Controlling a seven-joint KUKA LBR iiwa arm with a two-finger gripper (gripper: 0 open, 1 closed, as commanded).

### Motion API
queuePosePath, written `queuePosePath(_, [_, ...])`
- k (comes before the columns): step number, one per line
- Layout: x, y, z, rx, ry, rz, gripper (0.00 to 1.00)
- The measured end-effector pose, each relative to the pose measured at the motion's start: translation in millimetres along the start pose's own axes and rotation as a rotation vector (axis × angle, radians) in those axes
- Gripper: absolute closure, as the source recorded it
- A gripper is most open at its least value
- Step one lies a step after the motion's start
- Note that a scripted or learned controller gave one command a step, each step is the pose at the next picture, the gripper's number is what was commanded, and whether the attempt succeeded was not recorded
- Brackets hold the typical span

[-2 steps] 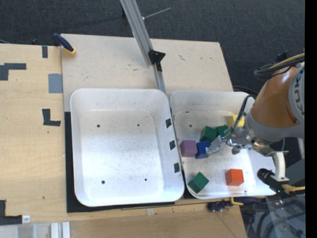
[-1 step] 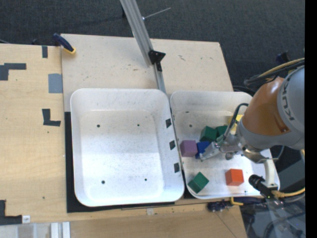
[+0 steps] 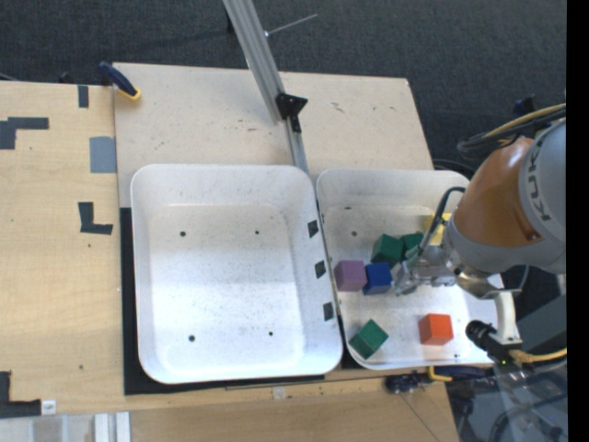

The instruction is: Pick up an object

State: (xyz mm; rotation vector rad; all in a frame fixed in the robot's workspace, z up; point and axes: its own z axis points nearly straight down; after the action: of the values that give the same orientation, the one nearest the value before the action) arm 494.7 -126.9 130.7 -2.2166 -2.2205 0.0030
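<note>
A blue cube (image 3: 377, 278) sits near the middle of the right-hand bin (image 3: 368, 191), touching or nearly touching a purple cube (image 3: 350, 274) on its left. Just behind it lie two dark green blocks (image 3: 387, 248), the farther one partly hidden by the gripper (image 3: 409, 279), which hangs low at the blue cube's right edge. The gripper's metal parts blur into the clutter there, and whether it is spread or closed cannot be told, nor whether it touches the cube. The grey arm with its orange band (image 3: 492, 205) enters from the right and covers the bin's far right side. Nearer the camera, a green cube (image 3: 369, 337) rests by the bin's front left corner, and an orange cube (image 3: 435, 329) stands well apart to its right. The left-hand bin (image 3: 221, 178) adjoins along a shared rim.
</note>
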Motion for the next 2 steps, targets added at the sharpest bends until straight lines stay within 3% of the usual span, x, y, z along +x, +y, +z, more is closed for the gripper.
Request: queuePosePath(2, [10.9, 4.0, -83.9, -0.006, -0.002, 0.000, 1.00])
